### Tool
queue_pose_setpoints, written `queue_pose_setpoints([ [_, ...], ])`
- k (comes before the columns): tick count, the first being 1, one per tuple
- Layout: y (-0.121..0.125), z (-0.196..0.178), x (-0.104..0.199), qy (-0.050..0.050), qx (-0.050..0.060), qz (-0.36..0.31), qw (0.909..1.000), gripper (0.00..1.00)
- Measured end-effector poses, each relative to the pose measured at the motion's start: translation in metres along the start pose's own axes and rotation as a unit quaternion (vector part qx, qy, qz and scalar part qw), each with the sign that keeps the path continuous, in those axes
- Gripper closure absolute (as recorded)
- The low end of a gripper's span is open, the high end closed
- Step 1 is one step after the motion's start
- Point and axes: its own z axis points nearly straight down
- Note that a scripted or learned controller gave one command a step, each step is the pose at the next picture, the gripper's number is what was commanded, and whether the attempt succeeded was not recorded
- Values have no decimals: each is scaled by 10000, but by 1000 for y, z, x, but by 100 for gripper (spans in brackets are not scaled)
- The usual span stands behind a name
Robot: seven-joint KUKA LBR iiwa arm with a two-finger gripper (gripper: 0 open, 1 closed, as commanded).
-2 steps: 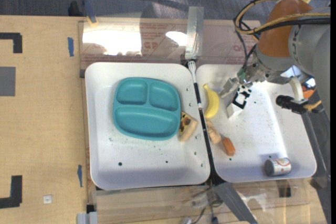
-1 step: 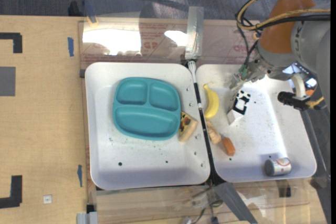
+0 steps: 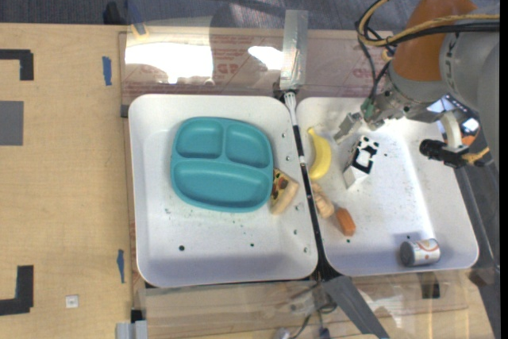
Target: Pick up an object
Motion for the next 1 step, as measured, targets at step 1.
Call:
queue_pose_setpoints([
  [1,-29,12,2,15,11,-3291,9443,0],
])
